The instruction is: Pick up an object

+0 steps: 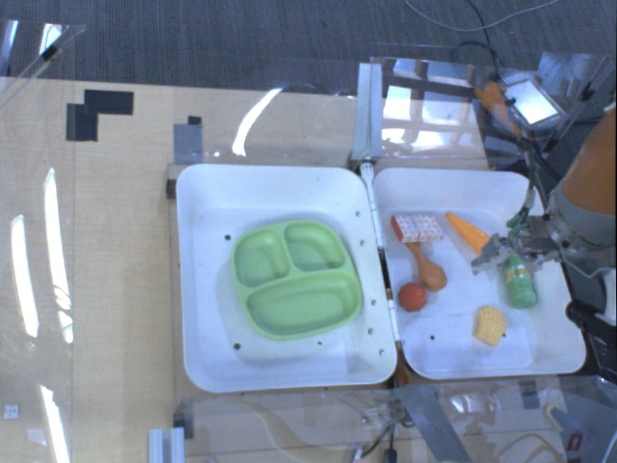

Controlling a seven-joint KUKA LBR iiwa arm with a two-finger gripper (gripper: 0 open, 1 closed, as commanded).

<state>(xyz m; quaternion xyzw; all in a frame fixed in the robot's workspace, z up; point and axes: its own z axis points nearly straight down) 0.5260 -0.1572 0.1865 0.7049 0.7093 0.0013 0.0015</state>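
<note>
Hovering low at the right bin [453, 355], centre-right of frame, the gripper [514, 251] sits over the green bottle [521, 285]; can't tell its finger state. Risk: bottle lies close to the bin's right wall, so it could roll or slip away. Carrot [467, 231] and corn [490, 325] nearby could get nudged.

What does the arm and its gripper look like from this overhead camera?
The arm comes in from the right: a rounded orange band sits above a grey wrist section. Below it the gripper is a small cluster of dark and silvery metal parts. I can't make out any cables or markings on it at this resolution.
</note>
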